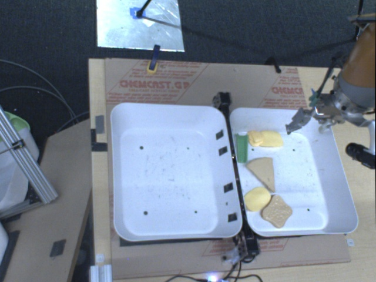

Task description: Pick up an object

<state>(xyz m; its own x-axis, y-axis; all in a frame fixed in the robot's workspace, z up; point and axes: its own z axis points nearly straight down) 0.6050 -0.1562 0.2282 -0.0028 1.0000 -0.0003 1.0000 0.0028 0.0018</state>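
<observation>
1. Where the arm point(358, 75) reaches in from the right, its pincer point(295, 125) hangs over the upper part of the right bin point(338, 181), just right of a yellow piece point(265, 138).
2. Whether the pincer is released or clenched cannot be told; its tip is a small dark blur, and no object shows in it.
3. That yellow piece lies near the bin's top left corner, close beside a green block point(241, 147) that stands along the bin's left wall.
4. Below them, near the bin's middle left, lies a tan wedge point(263, 172), its point toward the lower right.
5. Lower still a second yellow lump point(256, 199) sits touching a beige, bumpy biscuit shape point(277, 211), which lies to its lower right.
6. A left bin point(126, 128) sits beside the right one, with black clips point(222, 151) along the seam between them.
7. Both bins rest on a brown printed board point(176, 78) on the bench point(64, 181).
8. Beyond the board lies a shiny metal sheet point(117, 16) on dark carpet point(41, 28), and a small blue and yellow clamp point(154, 59) sits at the board's far edge.
</observation>
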